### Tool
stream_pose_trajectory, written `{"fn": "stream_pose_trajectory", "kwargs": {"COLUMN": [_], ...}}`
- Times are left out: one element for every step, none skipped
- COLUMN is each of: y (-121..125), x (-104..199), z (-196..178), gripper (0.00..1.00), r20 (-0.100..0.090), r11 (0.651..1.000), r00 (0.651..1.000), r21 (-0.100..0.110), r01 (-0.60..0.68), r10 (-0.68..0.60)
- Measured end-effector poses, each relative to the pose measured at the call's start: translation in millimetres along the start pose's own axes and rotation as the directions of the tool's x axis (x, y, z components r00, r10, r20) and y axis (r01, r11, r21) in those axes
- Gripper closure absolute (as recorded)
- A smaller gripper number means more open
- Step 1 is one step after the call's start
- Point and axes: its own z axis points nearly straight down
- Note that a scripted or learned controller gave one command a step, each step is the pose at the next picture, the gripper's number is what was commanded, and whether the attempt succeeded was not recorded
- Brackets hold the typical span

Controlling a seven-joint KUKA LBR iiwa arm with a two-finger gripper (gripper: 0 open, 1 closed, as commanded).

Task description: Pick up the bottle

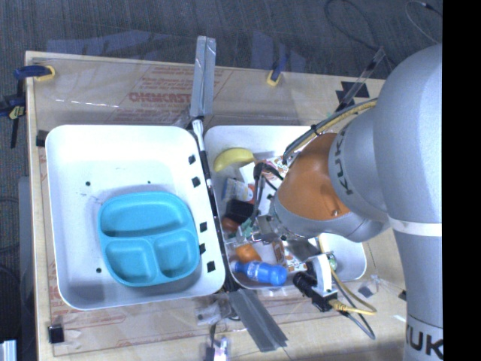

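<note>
The bottle [261,274] is blue with an orange cap end and lies on its side at the near edge of the right bin [353,265]. My gripper [254,230] reaches down into that bin just above the bottle, among the cluttered items. The arm's orange band and grey wrist cover most of it. I cannot see the bottle held by it.
A yellow banana [234,158] lies at the far left of the right bin, beside small dark and orange items [236,210]. The left bin [68,171] holds a blue divided tray [147,238]. A grey divider bar [203,77] stands between the bins at the back.
</note>
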Motion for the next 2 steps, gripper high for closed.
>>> {"fn": "stream_pose_trajectory", "kwargs": {"y": [0.8, 36.0], "x": [1.3, -6.1], "z": [-1.3, 4.3], "gripper": [1.00, 1.00], "r20": [0.007, -0.005], "r11": [0.999, 0.969], "r00": [0.999, 0.969], "r21": [-0.002, 0.030], "r01": [0.049, 0.245], "r10": [-0.049, -0.245]}}
